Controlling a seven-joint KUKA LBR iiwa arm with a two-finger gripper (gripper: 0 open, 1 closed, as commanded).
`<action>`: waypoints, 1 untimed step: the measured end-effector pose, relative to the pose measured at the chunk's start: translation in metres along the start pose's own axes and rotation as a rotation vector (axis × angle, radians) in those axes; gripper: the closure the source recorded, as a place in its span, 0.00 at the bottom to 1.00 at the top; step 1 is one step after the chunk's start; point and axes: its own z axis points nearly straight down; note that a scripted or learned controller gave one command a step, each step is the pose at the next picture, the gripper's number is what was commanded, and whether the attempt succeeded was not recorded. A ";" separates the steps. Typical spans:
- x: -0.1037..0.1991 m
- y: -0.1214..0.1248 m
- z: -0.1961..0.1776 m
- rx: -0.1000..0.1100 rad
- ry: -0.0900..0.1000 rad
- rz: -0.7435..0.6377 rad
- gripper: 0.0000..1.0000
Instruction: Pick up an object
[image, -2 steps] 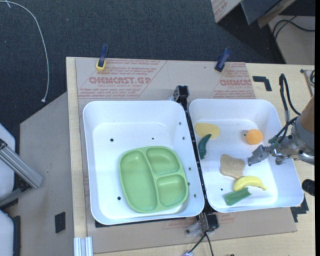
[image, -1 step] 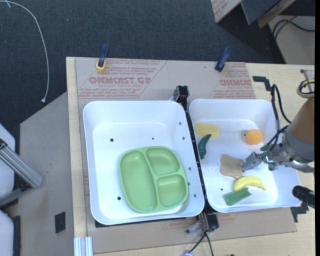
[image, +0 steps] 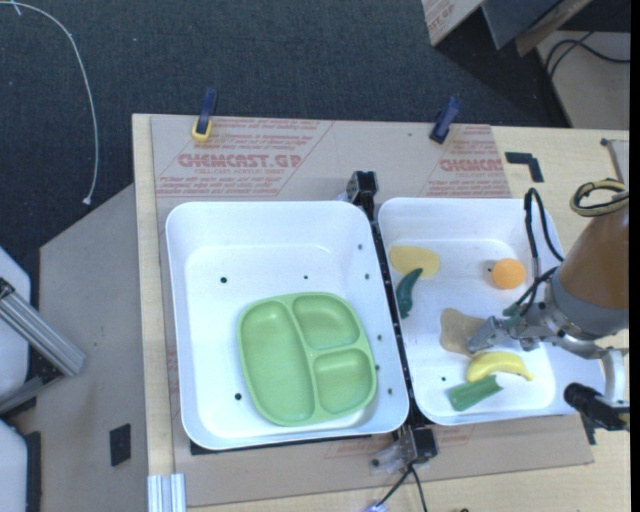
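Dark carpet surrounds the counter (image: 300, 150), whose left bin (image: 190, 300) holds a green divided tray (image: 305, 355). Next, the right bin (image: 440, 215) contains a yellow piece (image: 415, 260), a dark green pepper (image: 407, 292), a tan object (image: 458, 328), a green block (image: 475, 393), a banana (image: 500, 366) and an orange ball (image: 508, 273). Rightmost, the pincer (image: 498, 337) hovers just above the banana; I cannot tell whether it is open or closed.

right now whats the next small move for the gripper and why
Probably a short drop straight down onto the banana. The gripper hovers in the right bin just above it, beside the tan piece, and nothing shows between its fingers yet.
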 end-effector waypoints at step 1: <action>0.000 0.001 -0.011 -0.003 -0.001 0.000 1.00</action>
